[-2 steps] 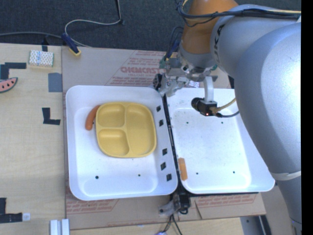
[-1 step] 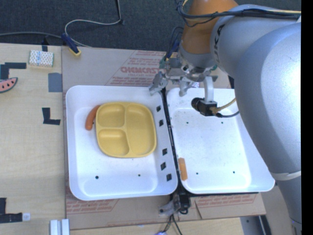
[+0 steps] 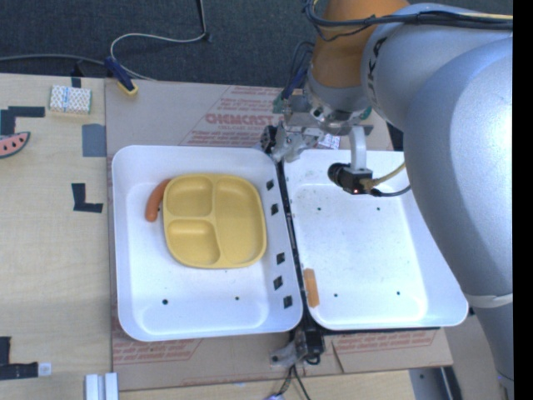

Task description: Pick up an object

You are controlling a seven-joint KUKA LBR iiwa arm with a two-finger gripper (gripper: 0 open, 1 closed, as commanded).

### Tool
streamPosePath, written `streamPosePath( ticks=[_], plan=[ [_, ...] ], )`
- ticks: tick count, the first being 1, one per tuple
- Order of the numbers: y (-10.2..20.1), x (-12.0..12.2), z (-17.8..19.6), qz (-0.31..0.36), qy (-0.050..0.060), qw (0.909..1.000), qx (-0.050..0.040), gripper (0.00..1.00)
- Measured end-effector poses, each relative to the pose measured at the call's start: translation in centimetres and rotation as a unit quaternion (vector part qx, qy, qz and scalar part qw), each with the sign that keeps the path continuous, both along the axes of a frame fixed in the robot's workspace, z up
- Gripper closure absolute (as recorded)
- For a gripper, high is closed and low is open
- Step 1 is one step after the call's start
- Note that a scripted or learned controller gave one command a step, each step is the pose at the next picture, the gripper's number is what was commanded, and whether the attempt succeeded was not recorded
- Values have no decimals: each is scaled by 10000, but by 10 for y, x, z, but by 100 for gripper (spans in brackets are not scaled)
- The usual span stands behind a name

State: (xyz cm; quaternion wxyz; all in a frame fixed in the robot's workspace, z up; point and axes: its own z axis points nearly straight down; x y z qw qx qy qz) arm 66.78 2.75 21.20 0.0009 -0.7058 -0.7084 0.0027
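— Two white bins [image 3: 133, 223] side by side on cardboard [image 3: 191, 115]. In the left one?
— Yellow divided plate [image 3: 215, 221], flat; orange sausage [image 3: 154, 201] touching its left edge. Second orange piece [image 3: 311, 287] at the right bin's [image 3: 433, 298] near-left edge.
— And the pincer?
— Gripper [image 3: 283, 144] up at the far end of the divider, well apart from all three. Open or closed: cannot tell.

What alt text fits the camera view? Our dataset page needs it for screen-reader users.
A grey robot arm reaches from the right, its gripper at the far end of the divide between two white bins. The left bin holds a yellow divided plate beside an orange sausage; the right bin holds a small orange piece.
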Motion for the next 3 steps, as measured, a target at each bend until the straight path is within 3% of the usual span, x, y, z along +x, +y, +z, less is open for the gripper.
streamPosePath(
  ticks=[1, 2, 3],
  plan=[
    [0, 0, 0, 0, 0, 10000, -3, 0],
    [0, 0, 9, 4, 6, 10000, 2, 100],
    [0, 0, 9, 4, 6, 10000, -1, 0]
  ],
)
